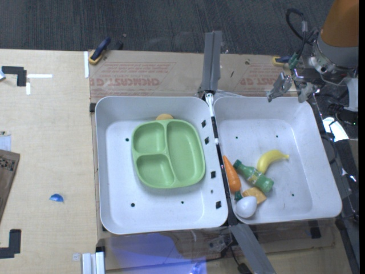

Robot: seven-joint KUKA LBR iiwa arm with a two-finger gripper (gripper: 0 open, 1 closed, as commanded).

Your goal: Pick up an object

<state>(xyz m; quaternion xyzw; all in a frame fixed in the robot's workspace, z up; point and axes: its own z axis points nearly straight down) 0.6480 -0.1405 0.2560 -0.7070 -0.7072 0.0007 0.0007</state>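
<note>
Hanging up over the far right corner of the right bin (296,116), the end effector (290,84) sits high and well apart from anything it could take. Whether it is released or clenched, I cannot tell from here; it is too small and cluttered with cables.

Down in the bin, the candidates are bunched toward the near left corner. An orange carrot (231,174) lies right along the left wall, a green bottle (254,176) sits just beside it, and a white egg (246,207) rests at the near rim with a small orange-tan piece (256,194) touching it. They look tumbled together there, not arranged. The yellow banana (271,159) lies a little apart on the open side, and I'd judge it the easiest pick.

The carrot looks awkward: pressed to the wall, little room for a finger on that side. The right half of this bin is bare floor, so there's plenty of room to come down.

Over in the left bin (114,153), a green divided plate (169,153) takes the middle, with something yellow (164,117) peeking from behind its far edge. Nothing picked yet; the task looks barely begun.
</note>
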